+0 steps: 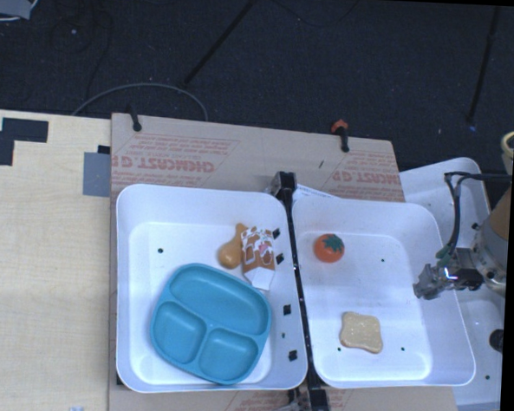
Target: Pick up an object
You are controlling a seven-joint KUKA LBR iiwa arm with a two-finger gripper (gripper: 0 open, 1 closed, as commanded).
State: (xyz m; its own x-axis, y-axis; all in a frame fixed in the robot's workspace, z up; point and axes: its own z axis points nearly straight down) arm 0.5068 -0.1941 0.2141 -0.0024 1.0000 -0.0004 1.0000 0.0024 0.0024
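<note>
**Gripper at right bin's edge, nothing visibly held**

While the arm (498, 232) hangs over the right bin (403, 374) rim, the gripper (428, 283) sits at that bin's right wall; finger opening too small to tell, nothing seen between them. Right bin: tomato (328, 247) near the divider, cracker (361, 332) lower middle, both well apart from gripper. Left bin (132, 323): blue tray (211, 322), with a brown toy (230, 252) and a packet (258, 251) just above it.

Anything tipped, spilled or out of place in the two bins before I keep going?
Nothing spilled or broken. The blue divided plate lies askew, turned at an angle in the left bin, with a brown toy at its upper edge. In the right bin, the orange toy and tan piece lie apart.
</note>
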